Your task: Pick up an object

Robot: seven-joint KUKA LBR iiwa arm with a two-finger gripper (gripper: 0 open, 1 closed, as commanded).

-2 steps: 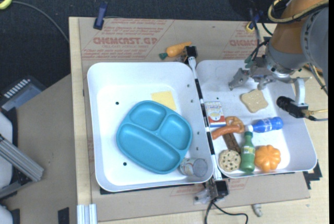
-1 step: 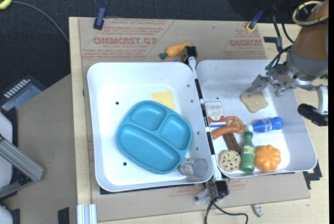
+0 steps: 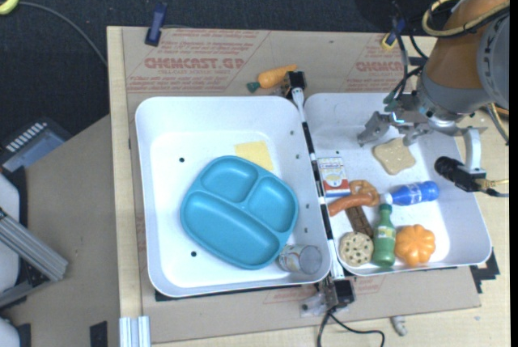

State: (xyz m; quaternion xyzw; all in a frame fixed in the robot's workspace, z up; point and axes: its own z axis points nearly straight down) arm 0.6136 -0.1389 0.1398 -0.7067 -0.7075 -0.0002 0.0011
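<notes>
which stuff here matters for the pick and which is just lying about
In play: gripper hanging over the right bin; toast slice just below it, the likeliest target.

Lying about: blue bottle, green bottle, pumpkin, cookie, blue divided plate, yellow slice.

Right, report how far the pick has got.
Done: the gripper has reached the right bin and sits just above the bread slice. In hand: nothing visibly between its fingers. Left: close on a piece and lift it; the bread, blue bottle and pumpkin all lie in the bin.
</notes>
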